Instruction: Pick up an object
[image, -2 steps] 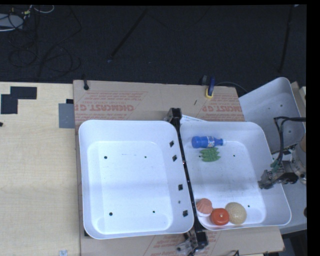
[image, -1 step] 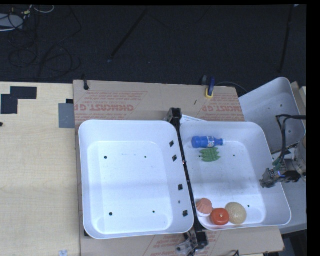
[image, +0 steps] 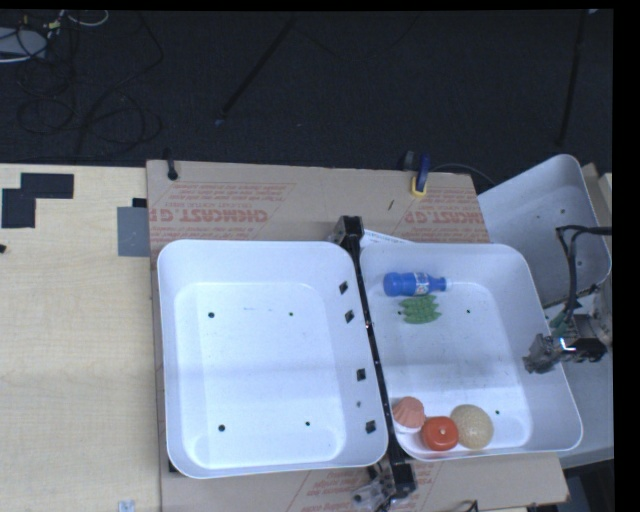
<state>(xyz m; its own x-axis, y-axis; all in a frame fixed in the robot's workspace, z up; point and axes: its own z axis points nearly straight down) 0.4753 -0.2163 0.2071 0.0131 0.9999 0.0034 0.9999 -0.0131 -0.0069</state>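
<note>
The right bin (image: 520, 270) holds several small objects. A blue bottle (image: 412, 284) lies on its side near the bin's far wall, cap pointing right. Just in front of it rests a small green leafy piece (image: 421, 311). Three round things crowd the bin's near left corner: a pale pink shell-like piece (image: 407, 411), a red ball-like object (image: 439, 433) and a tan ball (image: 472, 425), each touching its neighbour.
The left bin (image: 175, 300) sits beside the right one, with a black divider rail (image: 366, 340) between them. Cardboard lies under both bins. A small dark fitting with cables (image: 562, 346) hangs at the right bin's outer wall.
</note>
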